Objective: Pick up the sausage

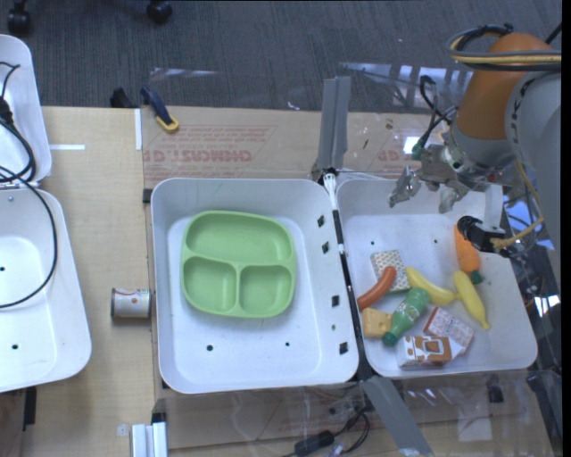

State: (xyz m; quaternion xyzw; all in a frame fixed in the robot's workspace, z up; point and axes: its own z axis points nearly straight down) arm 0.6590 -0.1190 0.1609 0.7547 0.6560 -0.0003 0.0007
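— Over the right bin [508, 357], the pincer [428, 187] hangs with fingers spread, gripping nothing.
— And the sausage [376, 286]?
— Lying near that bin's left wall. Tan worktop [98, 134] below, grey carpet [268, 45] behind.

1. Floor [241, 45]: dark grey carpet with a fine ribbed weave, across the top of the frame.
2. Chair caster [159, 11], black, on the carpet at the upper left.
3. Bench top [98, 143]: pale wood, filling the middle and lower frame.
4. Cardboard sheet [232, 147], brown with mirrored red lettering, lies flat on the bench in the upper centre.
5. White moulded unit [27, 294] at the left edge, black cable [40, 201] looping over it.
6. Blue and yellow clamp [159, 109] at the bench's far edge, upper left.
7. Lighting even, soft; faint shadows.
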